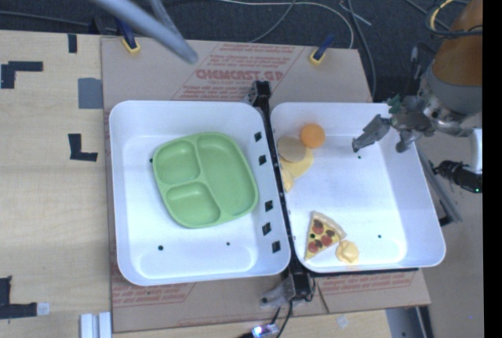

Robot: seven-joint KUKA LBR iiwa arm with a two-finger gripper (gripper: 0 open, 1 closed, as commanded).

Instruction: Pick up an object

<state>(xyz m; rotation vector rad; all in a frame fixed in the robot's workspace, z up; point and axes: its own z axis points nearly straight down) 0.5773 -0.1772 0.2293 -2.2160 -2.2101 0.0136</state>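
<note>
Fingers (382, 134) spread, holding nothing, above right bin (408, 195); orange ball (312, 135) nearby, pizza slice (321, 235) well apart.

- The bench (47, 195) has a pale wood-look top with dark marks at its left.
- A brown cardboard sheet (235, 70) with red print lies flat on it.
- Two white bins rest on the cardboard, touching: the left bin (129, 195) and the right bin (392, 203).
</note>
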